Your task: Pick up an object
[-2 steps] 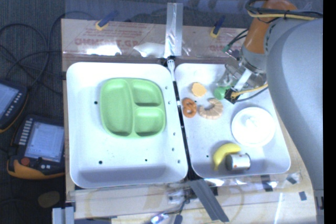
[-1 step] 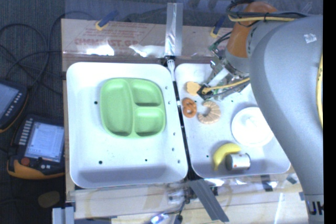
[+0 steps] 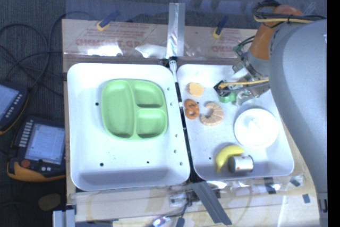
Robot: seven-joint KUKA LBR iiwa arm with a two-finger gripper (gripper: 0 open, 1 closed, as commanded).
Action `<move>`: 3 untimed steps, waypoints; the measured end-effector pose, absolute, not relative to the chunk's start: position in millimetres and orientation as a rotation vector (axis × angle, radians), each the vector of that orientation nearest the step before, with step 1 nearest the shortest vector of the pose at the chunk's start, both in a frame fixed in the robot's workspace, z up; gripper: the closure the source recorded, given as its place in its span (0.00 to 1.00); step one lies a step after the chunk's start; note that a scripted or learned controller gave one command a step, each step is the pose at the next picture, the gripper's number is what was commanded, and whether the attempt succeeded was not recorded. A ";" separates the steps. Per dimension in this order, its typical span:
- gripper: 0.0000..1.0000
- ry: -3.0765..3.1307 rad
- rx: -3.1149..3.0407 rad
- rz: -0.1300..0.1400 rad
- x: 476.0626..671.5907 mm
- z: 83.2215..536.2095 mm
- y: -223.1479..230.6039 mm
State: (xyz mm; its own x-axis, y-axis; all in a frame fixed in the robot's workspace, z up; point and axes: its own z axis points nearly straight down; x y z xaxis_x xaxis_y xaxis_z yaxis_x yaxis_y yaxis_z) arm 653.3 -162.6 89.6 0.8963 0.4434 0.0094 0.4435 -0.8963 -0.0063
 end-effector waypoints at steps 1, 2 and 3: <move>1.00 -0.909 -3.005 0.006 586.6 136.5 -181.7; 1.00 -0.418 -3.094 0.005 615.5 128.1 -178.3; 1.00 -0.411 -3.092 -0.017 640.6 101.7 -179.2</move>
